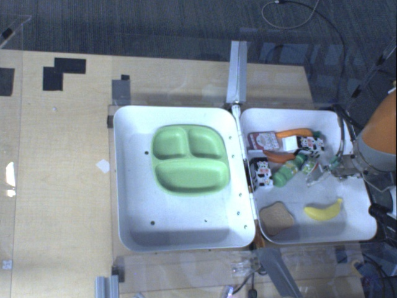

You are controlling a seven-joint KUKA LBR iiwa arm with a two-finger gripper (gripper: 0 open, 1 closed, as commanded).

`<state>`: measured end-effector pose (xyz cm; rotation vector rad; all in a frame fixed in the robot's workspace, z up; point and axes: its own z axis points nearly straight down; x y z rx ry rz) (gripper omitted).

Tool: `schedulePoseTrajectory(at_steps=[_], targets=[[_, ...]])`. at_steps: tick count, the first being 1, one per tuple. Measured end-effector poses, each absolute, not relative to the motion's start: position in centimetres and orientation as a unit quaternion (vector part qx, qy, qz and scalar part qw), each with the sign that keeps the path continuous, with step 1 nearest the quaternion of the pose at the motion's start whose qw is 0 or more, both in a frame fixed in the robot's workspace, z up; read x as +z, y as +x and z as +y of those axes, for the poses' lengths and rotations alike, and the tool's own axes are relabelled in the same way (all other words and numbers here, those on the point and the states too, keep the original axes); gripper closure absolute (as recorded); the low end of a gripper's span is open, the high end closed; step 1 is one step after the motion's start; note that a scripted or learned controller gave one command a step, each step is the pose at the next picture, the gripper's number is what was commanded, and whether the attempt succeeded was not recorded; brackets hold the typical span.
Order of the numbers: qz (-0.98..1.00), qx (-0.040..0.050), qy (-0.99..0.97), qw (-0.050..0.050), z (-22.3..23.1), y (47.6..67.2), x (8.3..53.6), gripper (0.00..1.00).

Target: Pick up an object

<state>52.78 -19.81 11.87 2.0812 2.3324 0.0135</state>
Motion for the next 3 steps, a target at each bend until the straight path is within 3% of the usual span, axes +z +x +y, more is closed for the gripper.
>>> schedulePoseTrajectory(at_steps=[1, 3], targets=[[0.807, 0.0010, 0.590, -0.001, -19.2, 64.3, 8.9, 0.00], [0.853, 0.0030, 0.522, 0.008, -13.2, 57.3, 9.1, 0.00]])
